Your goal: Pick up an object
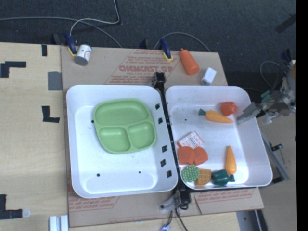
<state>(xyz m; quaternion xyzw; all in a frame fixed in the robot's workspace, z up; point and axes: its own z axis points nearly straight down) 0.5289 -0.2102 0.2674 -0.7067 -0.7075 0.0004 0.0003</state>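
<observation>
The right bin holds several toy foods. A carrot with a green top lies near the back beside a red pepper. A small red-and-white packet and a red-orange piece sit at the left. A second carrot, a green round piece, a yellow piece and a dark green pepper lie along the front. My gripper hangs over the bin's right rim, just right of the red pepper, and nothing shows in its grasp.
A green divided plate lies in the left bin. On the board behind the bins sit an orange toy, a white cube and a small can. Cables run across the dark floor at the back.
</observation>
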